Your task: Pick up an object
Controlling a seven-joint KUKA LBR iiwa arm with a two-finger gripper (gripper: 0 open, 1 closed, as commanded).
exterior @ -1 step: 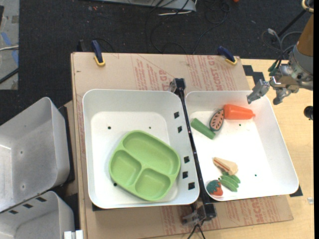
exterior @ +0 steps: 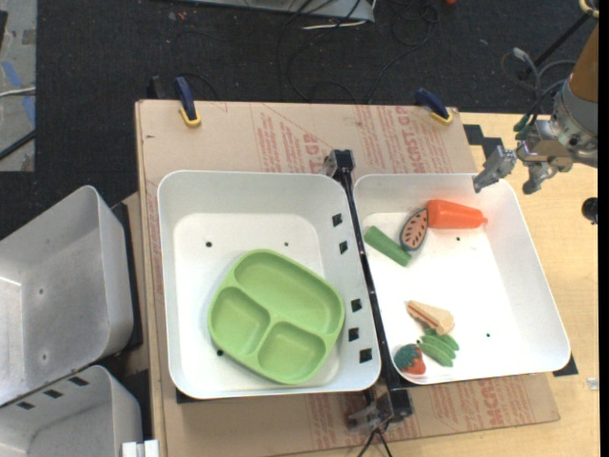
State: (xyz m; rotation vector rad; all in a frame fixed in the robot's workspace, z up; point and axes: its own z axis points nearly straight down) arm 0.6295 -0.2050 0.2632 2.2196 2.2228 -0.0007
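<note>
Hovering over right bin (exterior: 533,255) far corner: gripper (exterior: 508,172), jaws apart, nothing between them (carrot (exterior: 455,215) sits near, below-left in bin).

The bench (exterior: 285,127) is viewed from one fixed camera set above it, angled down at a slant. Both white bins (exterior: 181,198) are framed whole, with dark floor seen beyond.

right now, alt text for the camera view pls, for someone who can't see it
The arm's tool, fingers apart and holding nothing, hangs over the far right corner of the right bin, which holds an orange carrot, a green stick and other toy food. The left bin holds a green divided plate.
</note>
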